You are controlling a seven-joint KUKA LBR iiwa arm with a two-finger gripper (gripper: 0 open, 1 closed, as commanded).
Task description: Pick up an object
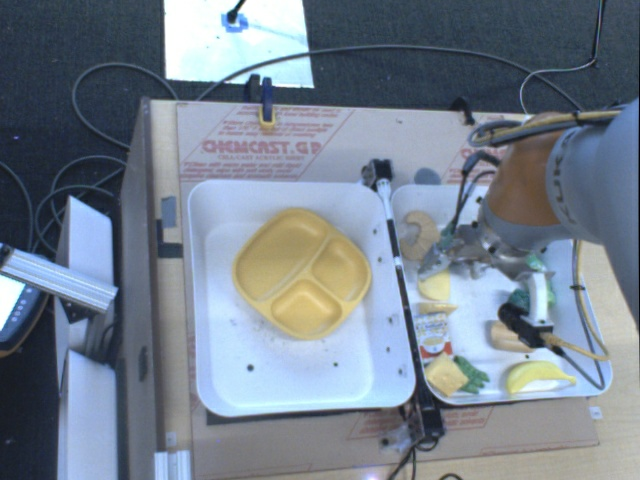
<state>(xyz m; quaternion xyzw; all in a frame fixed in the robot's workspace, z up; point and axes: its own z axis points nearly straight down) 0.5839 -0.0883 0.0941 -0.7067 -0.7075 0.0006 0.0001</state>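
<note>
My gripper [440, 258] is low in the left part of the right bin [590, 393]. It sits between a tan curved piece [420, 230] behind it and a pale yellow wedge [435, 286] just in front of it. The grey arm with its orange band [520, 183] covers the back of this bin. Nearer the front lie a red and white packet [432, 336], a yellow square piece [446, 375] with a green bit [472, 376] beside it, a yellow banana-like piece [540, 376] and a tan chunk [503, 338].
The left bin [215, 368] holds a yellow divided plate [302, 271] in its middle. A ridge between the bins [400, 288] runs close to the gripper's left. A small green and white item [530, 293] lies under the arm at the right.
</note>
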